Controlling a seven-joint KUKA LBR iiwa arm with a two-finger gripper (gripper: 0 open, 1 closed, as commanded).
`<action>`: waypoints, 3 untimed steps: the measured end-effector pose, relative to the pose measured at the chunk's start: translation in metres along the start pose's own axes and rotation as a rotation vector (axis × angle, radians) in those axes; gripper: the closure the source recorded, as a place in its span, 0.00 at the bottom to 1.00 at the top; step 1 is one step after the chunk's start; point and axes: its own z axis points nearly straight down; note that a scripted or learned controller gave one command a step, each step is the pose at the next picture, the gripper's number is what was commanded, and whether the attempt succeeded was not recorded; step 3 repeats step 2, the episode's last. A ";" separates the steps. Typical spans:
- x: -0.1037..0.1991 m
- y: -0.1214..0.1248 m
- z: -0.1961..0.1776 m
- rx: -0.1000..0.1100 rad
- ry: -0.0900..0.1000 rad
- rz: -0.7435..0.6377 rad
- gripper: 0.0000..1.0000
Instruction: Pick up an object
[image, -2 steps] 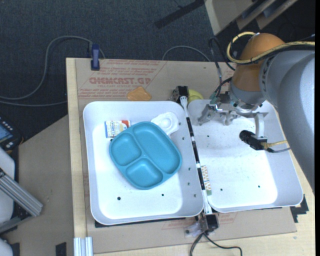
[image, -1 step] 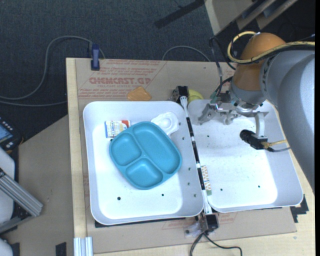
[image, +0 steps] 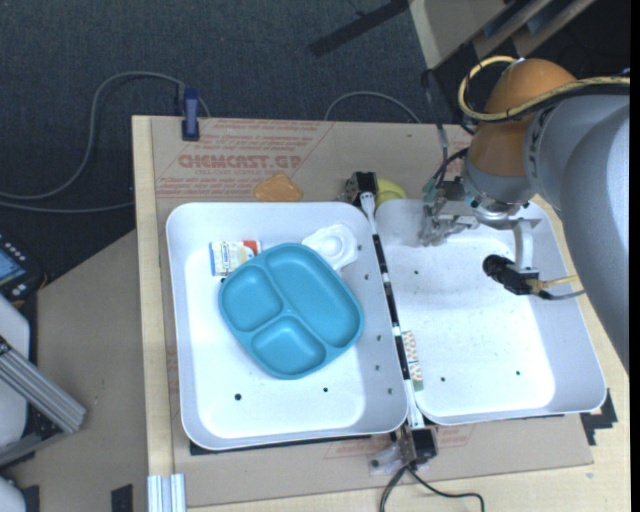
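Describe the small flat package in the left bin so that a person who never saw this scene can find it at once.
Look at the left white bin, where a large blue divided plate lies. At the plate's upper left edge lies the small flat package, partly tucked under the plate. It is white with blue and red print, unlike the plain white piece at the plate's upper right.

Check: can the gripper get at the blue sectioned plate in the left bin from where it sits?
Probably yes. The blue sectioned plate lies uncovered on top in the left bin; the gripper sits over the right bin, with nothing between.
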 end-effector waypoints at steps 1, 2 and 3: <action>0.000 0.000 0.001 0.001 0.000 0.000 0.00; -0.013 -0.001 0.012 0.005 0.000 0.002 0.00; -0.013 -0.001 0.012 0.005 0.000 0.002 0.00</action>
